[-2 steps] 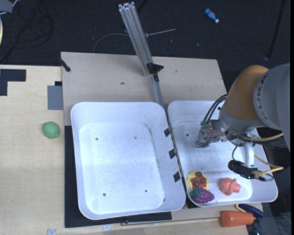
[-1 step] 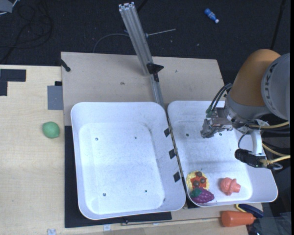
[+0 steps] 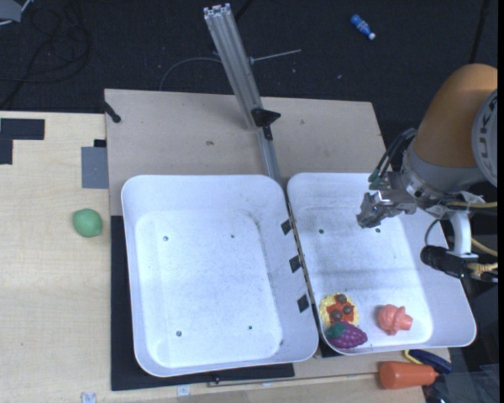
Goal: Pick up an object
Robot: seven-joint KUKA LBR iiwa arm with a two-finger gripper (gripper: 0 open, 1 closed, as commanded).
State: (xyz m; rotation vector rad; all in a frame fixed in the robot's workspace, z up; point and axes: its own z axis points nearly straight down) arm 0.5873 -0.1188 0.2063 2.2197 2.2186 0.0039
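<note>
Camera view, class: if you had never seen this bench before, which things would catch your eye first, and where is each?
The grey arm with its orange band reaches in from the right, its pincer above the right bin. Along that bin's near edge lie a yellow and purple toy and a pink toy. A green ball sits on the bench left of the left bin.

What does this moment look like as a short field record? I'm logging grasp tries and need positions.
gripper: over the upper part of the right bin, nothing seen between it
right bin contents: yellow and purple toy and pink toy, both near the front edge, apart
left bin: beside the right bin
green ball: on the bench, left of the bins
orange object: outside the right bin, by its front edge
</note>
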